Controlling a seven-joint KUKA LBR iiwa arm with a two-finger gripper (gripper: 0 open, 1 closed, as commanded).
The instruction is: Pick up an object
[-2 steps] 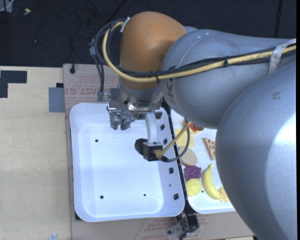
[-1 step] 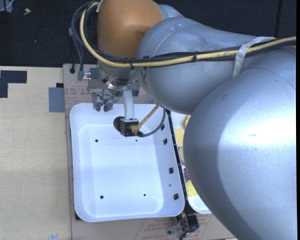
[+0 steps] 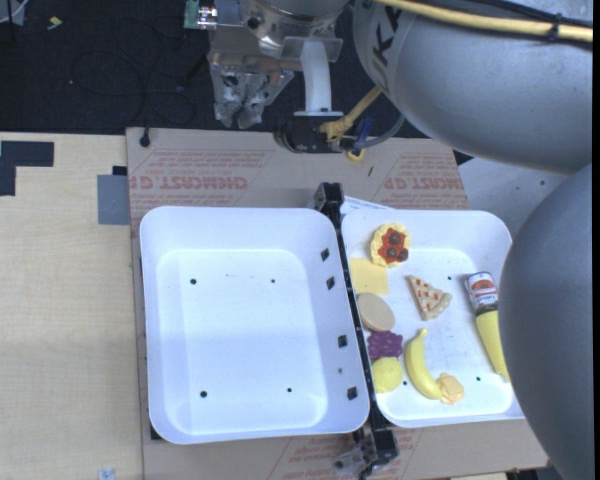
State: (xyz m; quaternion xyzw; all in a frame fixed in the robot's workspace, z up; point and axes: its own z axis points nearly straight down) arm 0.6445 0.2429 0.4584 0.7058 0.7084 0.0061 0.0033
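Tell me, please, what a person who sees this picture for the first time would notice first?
The big grey arm fills the upper right, and its pincer hangs high above the bench, beyond the far edge of the bins. Next comes the right bin, crowded with small toy foods: a banana, a pizza slice, a purple grape bunch. The left bin beside it is a plain white tray.

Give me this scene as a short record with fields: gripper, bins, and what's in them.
gripper: gripper raised beyond the bins' far edge, nothing seen between its fingers
left bin: left bin, white
right bin: right bin, white, holds toy food
items: banana, pizza slice, purple grapes, yellow block, small can
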